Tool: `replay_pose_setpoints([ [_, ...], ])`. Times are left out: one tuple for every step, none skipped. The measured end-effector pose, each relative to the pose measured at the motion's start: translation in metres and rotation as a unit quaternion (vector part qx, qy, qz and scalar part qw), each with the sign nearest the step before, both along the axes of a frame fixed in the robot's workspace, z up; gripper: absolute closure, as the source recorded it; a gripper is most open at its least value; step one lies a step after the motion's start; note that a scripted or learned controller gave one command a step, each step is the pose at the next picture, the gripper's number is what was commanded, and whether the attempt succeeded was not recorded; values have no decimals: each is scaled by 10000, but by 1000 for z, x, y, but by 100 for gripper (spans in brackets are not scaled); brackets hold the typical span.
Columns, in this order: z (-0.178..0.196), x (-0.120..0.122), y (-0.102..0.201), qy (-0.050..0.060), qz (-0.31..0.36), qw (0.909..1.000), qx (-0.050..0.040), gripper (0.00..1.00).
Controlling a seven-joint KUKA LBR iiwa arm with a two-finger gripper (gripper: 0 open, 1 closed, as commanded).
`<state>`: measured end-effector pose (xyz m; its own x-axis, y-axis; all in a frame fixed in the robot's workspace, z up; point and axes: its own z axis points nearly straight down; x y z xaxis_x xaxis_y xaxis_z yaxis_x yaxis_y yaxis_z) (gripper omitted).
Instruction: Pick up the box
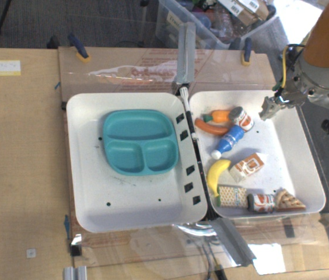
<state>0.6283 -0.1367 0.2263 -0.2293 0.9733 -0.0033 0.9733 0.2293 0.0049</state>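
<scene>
Holding teal tray (pixel 139 142), left bin (pixel 83 174), box (pixel 248 165) in right bin (pixel 304 162)

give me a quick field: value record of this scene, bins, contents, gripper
left bin: holds a teal divided plate
right bin: holds toy food and containers
near divider, top: carrot, can, blue bottle
middle: banana, small orange and white box
front edge: patterned box, second can, pizza slice
gripper: over the right bin's far right part, apart from the items, holding nothing visible
box status: both boxes lie in the bin, not yet picked
</scene>
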Motion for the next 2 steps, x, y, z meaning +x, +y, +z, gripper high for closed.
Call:
replay_pose_setpoints([
  [48, -19, -88, -11, 2204, 9754, -26, 100],
  [21, 14, -21, 7, 2440, 9698, -6, 100],
])
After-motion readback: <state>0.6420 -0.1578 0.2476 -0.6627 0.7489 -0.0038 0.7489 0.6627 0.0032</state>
